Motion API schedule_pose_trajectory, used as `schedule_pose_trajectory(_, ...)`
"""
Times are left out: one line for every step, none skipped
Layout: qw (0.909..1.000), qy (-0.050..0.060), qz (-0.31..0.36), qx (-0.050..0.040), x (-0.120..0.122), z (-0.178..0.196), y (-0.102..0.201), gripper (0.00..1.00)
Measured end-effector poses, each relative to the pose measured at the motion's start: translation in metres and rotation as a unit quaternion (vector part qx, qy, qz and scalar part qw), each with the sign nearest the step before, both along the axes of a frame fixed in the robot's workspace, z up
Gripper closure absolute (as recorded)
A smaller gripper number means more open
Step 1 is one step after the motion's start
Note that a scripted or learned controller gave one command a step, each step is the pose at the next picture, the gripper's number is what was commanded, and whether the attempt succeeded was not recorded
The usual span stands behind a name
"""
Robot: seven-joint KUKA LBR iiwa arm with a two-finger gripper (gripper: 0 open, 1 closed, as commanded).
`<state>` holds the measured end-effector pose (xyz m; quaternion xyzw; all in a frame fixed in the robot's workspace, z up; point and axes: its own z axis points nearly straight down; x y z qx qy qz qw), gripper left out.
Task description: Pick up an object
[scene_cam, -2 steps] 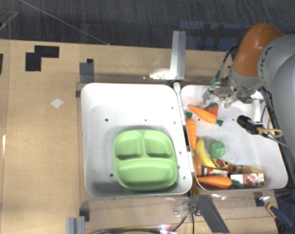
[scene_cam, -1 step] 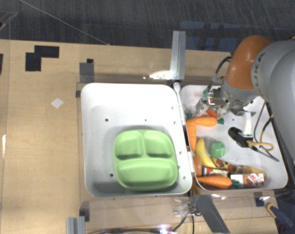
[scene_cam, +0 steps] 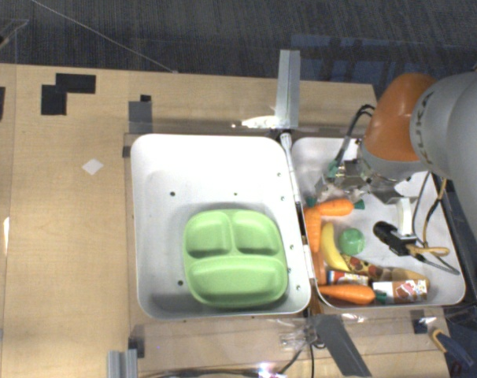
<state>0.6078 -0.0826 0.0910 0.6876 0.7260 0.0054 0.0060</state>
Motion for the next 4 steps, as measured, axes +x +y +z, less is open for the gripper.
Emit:
schedule_pose_trajectory(0.9996, -0.001, 0.03, -0.0009, -0.089, 0.002, -0.018, 0.0)
schedule_pose_trajectory(0.9984, -0.007, 0.056, -0.0028, -0.095, 0.002, -0.018, 0.0)
schedule_pose_trajectory(0.9909, -0.007, 0.134, -0.0047, -0.097, 0.002, -0.019, 0.0)
schedule_pose_trajectory(0.9807, -0.008, 0.195, -0.0075, -0.105, 0.003, -0.011, 0.0)
